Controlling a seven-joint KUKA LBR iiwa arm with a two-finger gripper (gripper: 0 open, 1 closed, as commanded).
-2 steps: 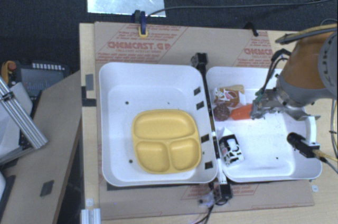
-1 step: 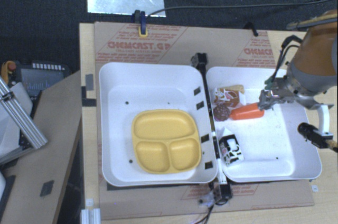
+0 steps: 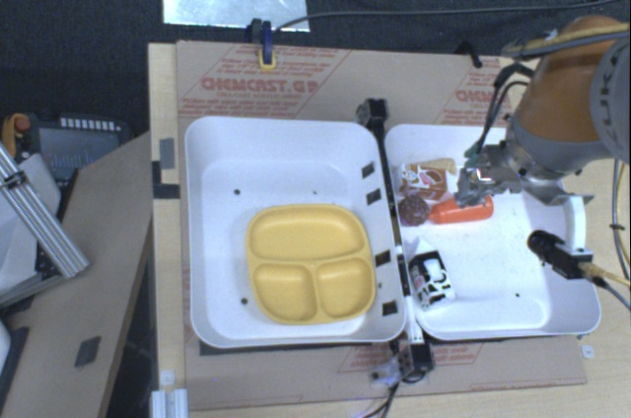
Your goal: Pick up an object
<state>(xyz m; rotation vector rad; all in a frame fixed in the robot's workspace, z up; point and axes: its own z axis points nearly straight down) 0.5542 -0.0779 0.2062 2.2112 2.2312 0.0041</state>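
One orange carrot point(image 3: 461, 211), lengthwise left-right.

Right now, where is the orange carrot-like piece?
The orange piece lies in the right bin, near its upper left, beside a dark round item and below a red-and-white packet. The gripper is just above it.

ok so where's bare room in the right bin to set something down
The right bin's floor is bare along its near edge, right of the black and white box. The far left corner is crowded: snack packet, dark round thing, orange carrot, gripper above.
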